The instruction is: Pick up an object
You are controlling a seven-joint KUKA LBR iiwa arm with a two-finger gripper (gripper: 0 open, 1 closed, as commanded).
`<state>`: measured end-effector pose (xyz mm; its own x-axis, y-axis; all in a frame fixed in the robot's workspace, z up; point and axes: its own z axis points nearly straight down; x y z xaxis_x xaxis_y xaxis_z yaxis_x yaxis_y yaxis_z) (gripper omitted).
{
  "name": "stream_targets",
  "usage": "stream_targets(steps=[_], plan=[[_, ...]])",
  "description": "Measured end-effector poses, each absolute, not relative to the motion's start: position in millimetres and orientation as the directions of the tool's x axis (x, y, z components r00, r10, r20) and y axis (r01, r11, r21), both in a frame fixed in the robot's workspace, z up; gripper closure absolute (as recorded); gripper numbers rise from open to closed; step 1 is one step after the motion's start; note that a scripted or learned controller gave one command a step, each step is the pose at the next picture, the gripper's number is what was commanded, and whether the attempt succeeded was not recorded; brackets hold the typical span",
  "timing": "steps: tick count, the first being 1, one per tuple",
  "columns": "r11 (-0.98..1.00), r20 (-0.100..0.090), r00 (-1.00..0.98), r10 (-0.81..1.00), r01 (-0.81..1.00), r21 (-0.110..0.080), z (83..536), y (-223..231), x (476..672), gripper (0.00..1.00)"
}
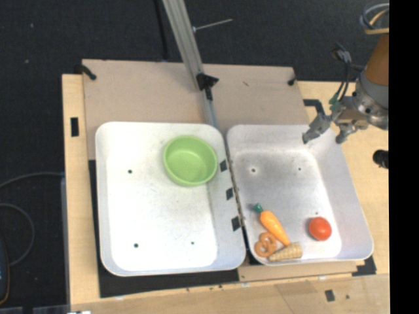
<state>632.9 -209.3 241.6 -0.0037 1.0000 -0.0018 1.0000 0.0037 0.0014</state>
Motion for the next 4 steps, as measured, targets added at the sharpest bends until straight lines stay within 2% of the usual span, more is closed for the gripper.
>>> stream_targets(steps=[1, 4], plan=[[0.004, -0.003, -0.004, 1.0, 1.0, 0.001, 241.7, -209.9, 632.7, 0.0], [-0.001, -0.003, 0.001, 1.0, 1.0, -0.003, 98.6, -213.4, 631.1, 0.0]])
